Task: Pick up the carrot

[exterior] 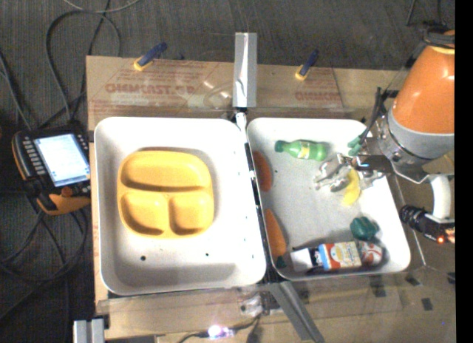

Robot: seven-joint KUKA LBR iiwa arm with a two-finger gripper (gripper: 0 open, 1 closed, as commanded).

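The carrot (pixel 275 234) is a long orange piece lying against the left wall of the right bin (pixel 384 208), towards its front. My gripper (pixel 332 174) hovers over the middle right of that bin, well away from the carrot, up and to its right. It is open and holds nothing. Its metal fingers (pixel 323 172) stand just left of a yellow banana-like piece (pixel 352 188).
A reddish sausage-shaped piece (pixel 261 171) lies along the same wall further back. A green bottle (pixel 303 148), a teal object (pixel 364 226) and a carton (pixel 340 256) also lie in the right bin. The left bin (pixel 111 260) holds a yellow divided tray (pixel 167 191).
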